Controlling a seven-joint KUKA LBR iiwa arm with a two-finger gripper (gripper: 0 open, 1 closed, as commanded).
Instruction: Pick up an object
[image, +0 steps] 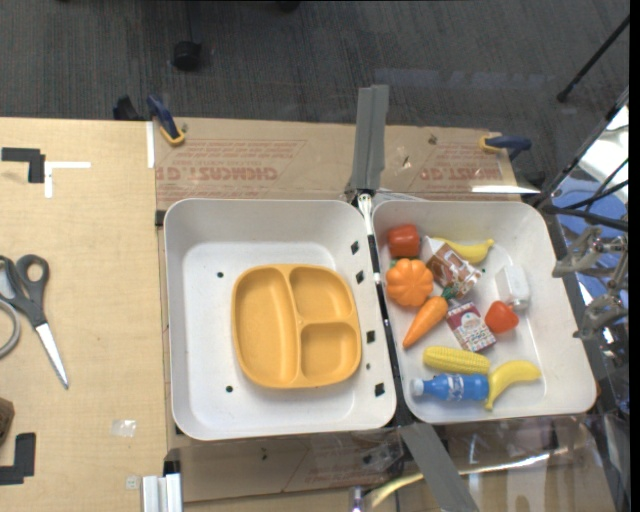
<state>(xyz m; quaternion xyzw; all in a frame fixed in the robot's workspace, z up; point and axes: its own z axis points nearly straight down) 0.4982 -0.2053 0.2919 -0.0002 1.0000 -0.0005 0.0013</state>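
Two white bins sitting side by side: left bin (190, 300) carrying a yellow tray (296, 325), right bin (540, 250) carrying toy food, blue bottle (450, 388) at six o'clock; hand state untellable

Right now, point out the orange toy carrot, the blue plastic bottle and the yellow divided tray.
orange toy carrot (426, 320), camera view, middle of its tapered body.
blue plastic bottle (455, 389), camera view, centre of its blue body.
yellow divided tray (264, 325), camera view, floor of its long left compartment.
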